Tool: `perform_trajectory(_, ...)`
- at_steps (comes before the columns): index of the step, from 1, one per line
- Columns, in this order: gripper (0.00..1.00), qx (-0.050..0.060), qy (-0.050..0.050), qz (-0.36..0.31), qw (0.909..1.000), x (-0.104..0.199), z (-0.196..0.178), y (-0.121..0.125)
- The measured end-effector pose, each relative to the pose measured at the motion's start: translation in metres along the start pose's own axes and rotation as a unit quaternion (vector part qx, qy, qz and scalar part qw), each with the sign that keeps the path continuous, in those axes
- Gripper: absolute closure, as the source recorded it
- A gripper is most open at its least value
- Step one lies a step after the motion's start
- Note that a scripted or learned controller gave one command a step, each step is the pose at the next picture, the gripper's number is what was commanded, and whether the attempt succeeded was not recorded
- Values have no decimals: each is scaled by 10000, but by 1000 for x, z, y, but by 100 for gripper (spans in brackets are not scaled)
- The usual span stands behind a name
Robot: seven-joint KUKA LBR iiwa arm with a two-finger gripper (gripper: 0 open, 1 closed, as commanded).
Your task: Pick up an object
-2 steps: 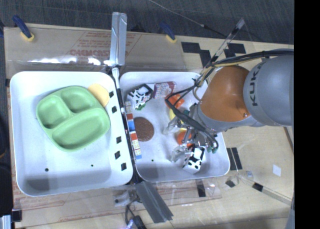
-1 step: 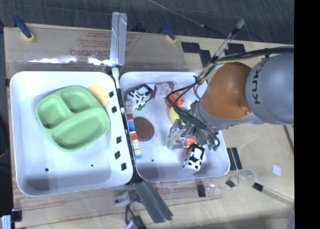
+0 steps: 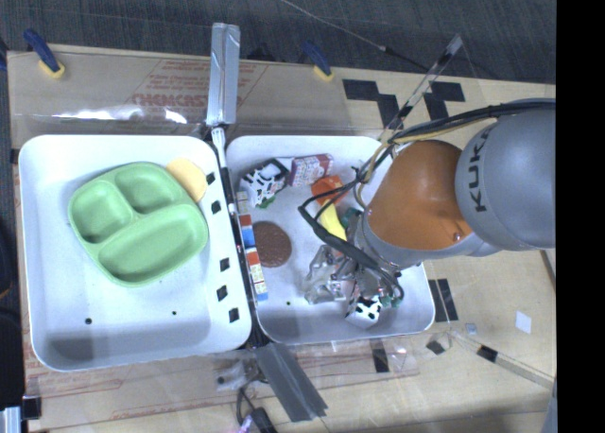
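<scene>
Down at the near edge of the right bin (image 3: 284, 327) you can see the gripper (image 3: 333, 282), low among the toys. You can't tell from above whether it is open or closed, and you can't see any toy held in it. Just to its right sits a small black-and-white toy (image 3: 364, 310), close to the bin's near wall. That one looks like the easiest thing to pick, but it may slip into the corner if it gets bumped.

A bit farther back lies a brown round disc (image 3: 273, 244), flat on the floor of the bin. Flat things are hard to grab, so it could just slide away. A yellow toy (image 3: 332, 222) hides partly under the black cables and the orange wrist (image 3: 416, 199).

At the far end you see a cow-spotted toy (image 3: 266, 182) and a small packet (image 3: 311, 169).

Over in the left bin (image 3: 47, 233) rest a green tray (image 3: 137, 218) and a yellow block (image 3: 188, 176) touching its far right corner.
</scene>
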State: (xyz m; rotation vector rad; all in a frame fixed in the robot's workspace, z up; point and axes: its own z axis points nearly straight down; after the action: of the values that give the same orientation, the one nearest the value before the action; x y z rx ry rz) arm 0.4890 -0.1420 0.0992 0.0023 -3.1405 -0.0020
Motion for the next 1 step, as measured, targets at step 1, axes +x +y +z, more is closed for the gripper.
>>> perform_trajectory(1, 100, 2, -12, 973, 9953, -21, 8, 46)
